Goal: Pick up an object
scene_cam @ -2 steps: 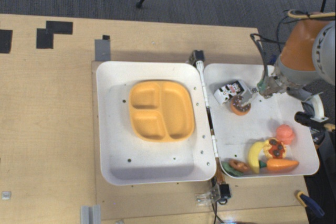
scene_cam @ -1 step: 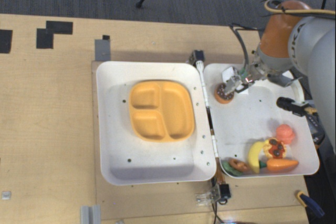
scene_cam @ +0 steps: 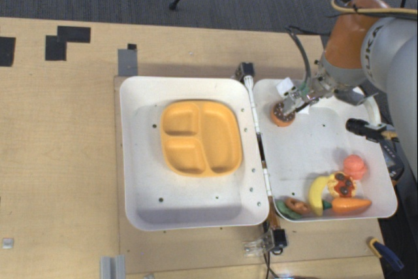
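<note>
Two shallow white bins are set side by side on the bench. In the left bin point(scene_cam: 140, 160) an orange divided tray point(scene_cam: 199, 138) is laid near the middle. In the right bin point(scene_cam: 313, 153) a round brown object point(scene_cam: 281, 115) is seen at the far left corner, while a banana point(scene_cam: 318, 193), a carrot point(scene_cam: 351, 205), a pink ball point(scene_cam: 354, 166) and other small toy foods are gathered at the near right. The arm is extended from the right, tilted down, with the gripper point(scene_cam: 291, 103) placed directly over the brown object; whether that object is clasped cannot be told.
</note>
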Motion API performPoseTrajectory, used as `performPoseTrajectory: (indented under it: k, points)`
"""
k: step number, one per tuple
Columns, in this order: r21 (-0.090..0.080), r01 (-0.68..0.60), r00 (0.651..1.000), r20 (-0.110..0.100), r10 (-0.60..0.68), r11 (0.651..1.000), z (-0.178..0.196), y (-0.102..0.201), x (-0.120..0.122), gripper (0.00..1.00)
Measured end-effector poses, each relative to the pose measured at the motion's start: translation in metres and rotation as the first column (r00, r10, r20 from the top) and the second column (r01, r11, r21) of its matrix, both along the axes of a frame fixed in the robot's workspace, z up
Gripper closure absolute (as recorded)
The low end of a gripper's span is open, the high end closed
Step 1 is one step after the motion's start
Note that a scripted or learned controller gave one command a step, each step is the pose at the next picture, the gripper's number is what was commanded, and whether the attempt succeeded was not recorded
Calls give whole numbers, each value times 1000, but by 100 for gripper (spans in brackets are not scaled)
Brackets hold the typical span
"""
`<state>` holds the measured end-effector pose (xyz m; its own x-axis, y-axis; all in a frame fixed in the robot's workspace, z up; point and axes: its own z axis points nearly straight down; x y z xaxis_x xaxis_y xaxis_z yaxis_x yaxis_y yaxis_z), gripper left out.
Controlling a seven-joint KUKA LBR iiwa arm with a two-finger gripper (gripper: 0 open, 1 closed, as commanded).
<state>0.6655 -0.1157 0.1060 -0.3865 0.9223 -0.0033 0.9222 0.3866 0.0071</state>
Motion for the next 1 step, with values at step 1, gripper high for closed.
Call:
performPoseTrajectory:
  k: [1]
  points:
    - [-1, -6, 1000, -1, 6, 1000, 98, 18, -44, 100]
